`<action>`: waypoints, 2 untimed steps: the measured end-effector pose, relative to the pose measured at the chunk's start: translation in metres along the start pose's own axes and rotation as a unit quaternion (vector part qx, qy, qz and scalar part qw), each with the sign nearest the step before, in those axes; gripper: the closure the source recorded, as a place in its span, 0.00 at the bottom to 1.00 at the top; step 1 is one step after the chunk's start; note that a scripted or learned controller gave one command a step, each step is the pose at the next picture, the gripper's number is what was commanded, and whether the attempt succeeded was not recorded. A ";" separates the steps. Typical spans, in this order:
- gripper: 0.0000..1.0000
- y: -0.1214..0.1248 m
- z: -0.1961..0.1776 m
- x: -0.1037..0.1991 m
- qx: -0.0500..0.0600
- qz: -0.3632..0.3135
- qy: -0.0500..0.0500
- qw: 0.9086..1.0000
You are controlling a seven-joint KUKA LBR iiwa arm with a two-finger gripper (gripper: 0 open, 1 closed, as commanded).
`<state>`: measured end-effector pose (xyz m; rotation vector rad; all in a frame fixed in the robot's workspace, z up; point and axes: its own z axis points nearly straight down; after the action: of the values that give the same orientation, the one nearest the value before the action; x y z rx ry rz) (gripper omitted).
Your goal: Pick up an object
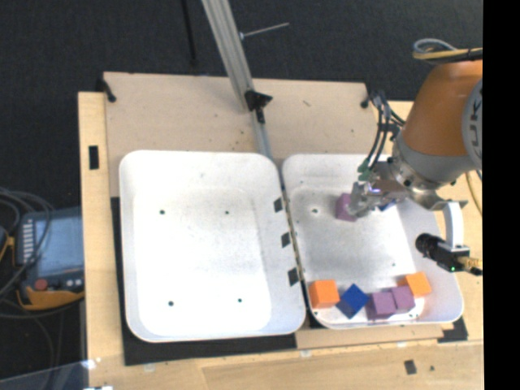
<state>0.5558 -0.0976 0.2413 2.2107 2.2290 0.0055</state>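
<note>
Purple block [346, 208] sits on the floor of the right bin [357, 254], toward its far half, touching the gripper [362, 199] on the gripper's bin-divider side. Whether the block is gripped cannot be told. Other blocks [370, 297] lie well apart along the near rim.

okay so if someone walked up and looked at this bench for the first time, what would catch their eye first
Probably the big orange-banded arm reaching in from the right, its gripper low over the right bin beside a purple block. Next, the colourful row along that bin's near edge: orange cube, blue block, two purple blocks.
</note>
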 end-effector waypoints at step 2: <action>1.00 0.012 0.004 0.095 0.002 0.001 0.000 1.000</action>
<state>0.5673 -0.0025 0.2372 2.2143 2.2286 0.0013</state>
